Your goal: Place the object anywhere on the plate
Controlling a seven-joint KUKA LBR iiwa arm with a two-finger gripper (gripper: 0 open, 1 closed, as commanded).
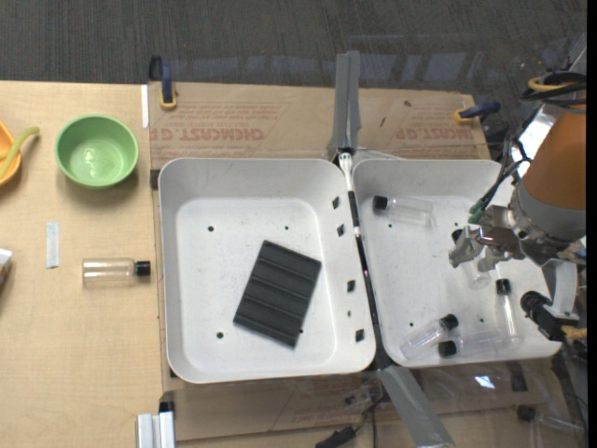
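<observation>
A black ridged rectangular plate (278, 293) lies tilted on the floor of the left bin (187, 250). Several clear vials with black caps lie in the right bin (410, 278): one near the back left (408, 211), two near the front (425, 335) (471, 345), and one at the right (506, 308). My gripper (474, 248) hangs over the right side of the right bin, below the orange band (560, 161). A clear, blurred shape (481, 273) sits just beneath it; I cannot tell whether it is held.
On the wooden bench left of the bins stand a green bowl (97, 150), a clear vial with a black cap (114, 269) and a small white strip (52, 245). A metal divider (347, 110) rises between the bins at the back.
</observation>
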